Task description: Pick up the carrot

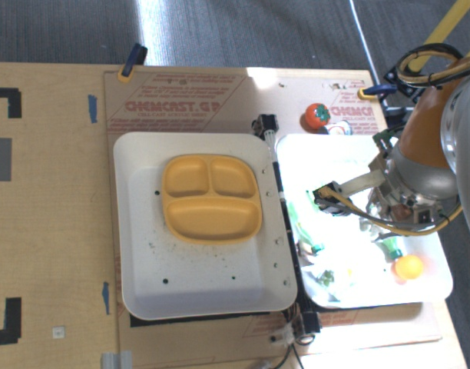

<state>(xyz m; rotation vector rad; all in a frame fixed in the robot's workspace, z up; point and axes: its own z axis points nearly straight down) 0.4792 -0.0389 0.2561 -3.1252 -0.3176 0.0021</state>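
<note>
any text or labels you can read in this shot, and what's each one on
"CHEMCAST GP" in red, on the brown sheet behind the left bin.
More red print on the brown sheet behind the right bin, beside a red tomato-like toy: too blurred to read.
Nothing else legible.

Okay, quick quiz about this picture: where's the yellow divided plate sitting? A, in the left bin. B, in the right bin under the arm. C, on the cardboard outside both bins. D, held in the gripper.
A: the yellow divided plate lies flat on the floor of the left bin, apart from the right bin where the arm reaches in.
</note>
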